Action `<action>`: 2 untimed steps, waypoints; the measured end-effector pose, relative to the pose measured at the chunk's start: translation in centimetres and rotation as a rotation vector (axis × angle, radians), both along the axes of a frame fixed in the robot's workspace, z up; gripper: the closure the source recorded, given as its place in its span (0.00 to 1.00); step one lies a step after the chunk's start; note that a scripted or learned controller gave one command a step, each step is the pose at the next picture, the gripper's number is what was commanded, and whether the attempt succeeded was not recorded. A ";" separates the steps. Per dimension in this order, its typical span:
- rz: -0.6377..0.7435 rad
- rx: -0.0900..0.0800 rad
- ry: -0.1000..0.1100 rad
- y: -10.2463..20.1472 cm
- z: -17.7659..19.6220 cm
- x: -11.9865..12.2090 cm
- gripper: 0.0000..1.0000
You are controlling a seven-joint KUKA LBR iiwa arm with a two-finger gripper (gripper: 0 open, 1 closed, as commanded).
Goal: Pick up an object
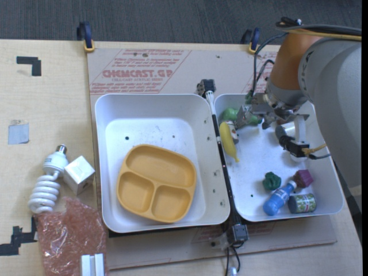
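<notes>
Tool (248,118) tips hidden over green object (229,114)

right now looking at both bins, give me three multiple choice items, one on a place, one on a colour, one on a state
1. Where does the orange three-compartment plastic tray lie?
A. in the left white bin
B. in the right white bin
C. on the bench outside the bins

2. What colour is the small plastic bottle in the right bin's near corner?
A. red
B. blue
C. black

3. How does the yellow banana-shaped toy rest?
A. hanging over the bin wall
B. standing on end
C. lying flat on the bin floor beside the divider

Answers:
1. A, the tray sits on the left bin's floor.
2. B, its body is blue with a pale cap.
3. C, it lies lengthwise along the right bin's left wall, just left of the two-finger gripper.
</notes>
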State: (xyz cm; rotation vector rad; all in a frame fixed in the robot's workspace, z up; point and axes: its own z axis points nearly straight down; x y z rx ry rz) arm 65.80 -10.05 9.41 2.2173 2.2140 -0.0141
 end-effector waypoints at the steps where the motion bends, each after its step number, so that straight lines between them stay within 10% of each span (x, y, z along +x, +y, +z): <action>1: 0.004 0.005 0.000 0.3 0.9 0.0 1.00; 2: 0.002 0.001 -0.001 0.1 1.0 0.0 0.00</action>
